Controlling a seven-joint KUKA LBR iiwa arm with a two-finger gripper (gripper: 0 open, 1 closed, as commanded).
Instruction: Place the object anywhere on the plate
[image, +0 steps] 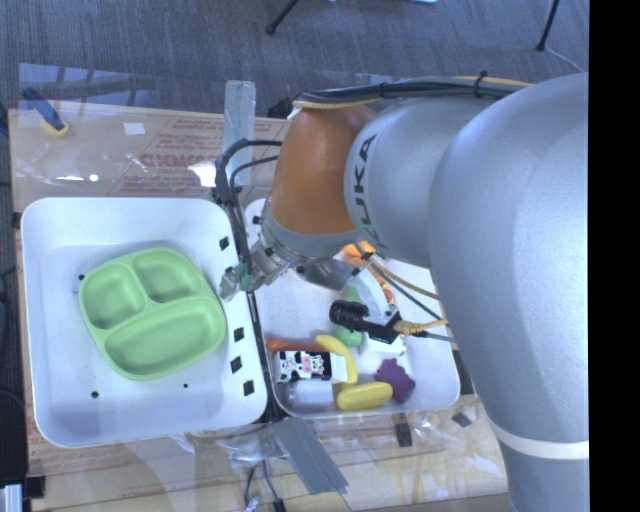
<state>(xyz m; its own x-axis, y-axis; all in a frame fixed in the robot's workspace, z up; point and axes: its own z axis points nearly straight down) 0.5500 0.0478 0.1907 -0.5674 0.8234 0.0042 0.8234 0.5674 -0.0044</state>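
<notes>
In the camera view, the gripper (238, 280) sits at mid-frame over the wall between the bins; whether it is spread or closed cannot be told. Toys lie at lower centre in the right bin (440, 385), well apart from the green plate (152, 310) at left. The yellow block (364, 395) looks light, stiff and smooth; its long axis runs roughly left-right, so pinch across its short sides.
</notes>
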